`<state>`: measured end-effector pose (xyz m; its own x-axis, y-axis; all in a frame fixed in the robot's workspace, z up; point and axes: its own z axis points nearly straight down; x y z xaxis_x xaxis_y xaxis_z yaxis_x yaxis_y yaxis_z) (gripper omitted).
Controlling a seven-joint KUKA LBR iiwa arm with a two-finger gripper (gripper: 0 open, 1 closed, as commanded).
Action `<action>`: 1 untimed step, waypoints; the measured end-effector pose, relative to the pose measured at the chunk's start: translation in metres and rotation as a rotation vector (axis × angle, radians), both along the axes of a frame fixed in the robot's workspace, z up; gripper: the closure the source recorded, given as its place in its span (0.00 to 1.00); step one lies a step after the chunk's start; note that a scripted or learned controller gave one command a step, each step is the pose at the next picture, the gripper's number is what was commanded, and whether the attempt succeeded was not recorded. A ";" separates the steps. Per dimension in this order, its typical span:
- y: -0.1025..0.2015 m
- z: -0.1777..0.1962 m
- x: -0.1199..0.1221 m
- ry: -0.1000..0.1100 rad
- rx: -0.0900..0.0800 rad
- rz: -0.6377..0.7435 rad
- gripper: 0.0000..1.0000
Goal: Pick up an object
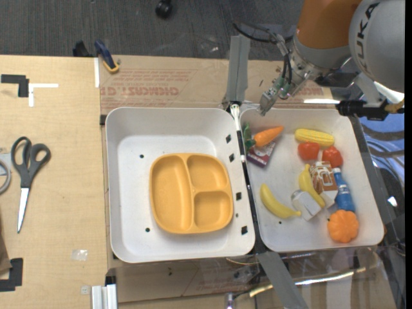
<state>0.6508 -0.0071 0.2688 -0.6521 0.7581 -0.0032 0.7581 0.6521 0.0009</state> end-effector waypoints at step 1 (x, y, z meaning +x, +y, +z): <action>-0.117 0.102 -0.013 0.000 -0.001 -0.101 1.00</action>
